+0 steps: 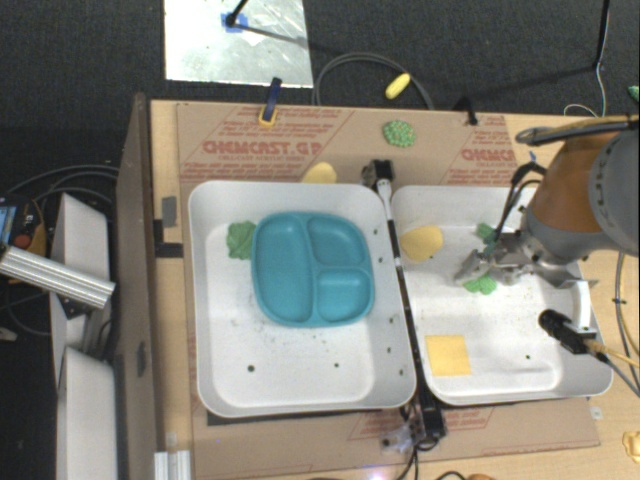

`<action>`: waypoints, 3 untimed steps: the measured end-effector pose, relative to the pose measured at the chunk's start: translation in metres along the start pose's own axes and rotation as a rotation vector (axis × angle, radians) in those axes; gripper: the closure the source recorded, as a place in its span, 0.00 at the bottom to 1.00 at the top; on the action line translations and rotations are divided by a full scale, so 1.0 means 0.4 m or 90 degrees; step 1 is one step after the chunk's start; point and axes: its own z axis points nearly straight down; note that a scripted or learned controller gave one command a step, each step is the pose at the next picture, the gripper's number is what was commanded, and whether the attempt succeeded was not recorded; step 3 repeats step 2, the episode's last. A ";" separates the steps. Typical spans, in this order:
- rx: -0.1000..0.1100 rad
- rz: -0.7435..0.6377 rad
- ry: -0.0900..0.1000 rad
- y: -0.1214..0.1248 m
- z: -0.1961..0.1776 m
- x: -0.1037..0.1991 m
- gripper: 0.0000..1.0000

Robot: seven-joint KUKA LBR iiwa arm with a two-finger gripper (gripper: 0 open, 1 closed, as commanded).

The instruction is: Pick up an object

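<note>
Pincer sits low in the right bin, at the end of the arm that reaches in from the right edge. Its tip points left and slightly down in the view, toward the bin floor. Whether it stands apart or together cannot be told: the metal parts at the tip blur into one grey mass.

A small green piece lies directly under and just below the tip, touching or very nearly touching it. Nothing can be confirmed as gripped. A second green scrap shows just above the tip, close against the wrist. Judged from position, the lower green piece is the likeliest target, and the relation that matters is vertical: the piece lies beneath the tip, not beside it, so a closing move would have to come straight down. Its long axis cannot be read; it appears as a small rounded blob.

Further out in the same bin, a yellow oval lies to the left near the dividing wall, and a yellow square lies toward the near edge. Both are well apart from the tip.

The left bin carries a blue tray with a green leaf at its left edge, across the divider.
</note>
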 end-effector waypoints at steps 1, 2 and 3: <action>-0.002 -0.001 0.001 0.003 -0.031 0.002 1.00; -0.005 -0.009 0.002 0.015 -0.266 0.247 1.00; -0.005 -0.009 0.002 0.015 -0.266 0.247 1.00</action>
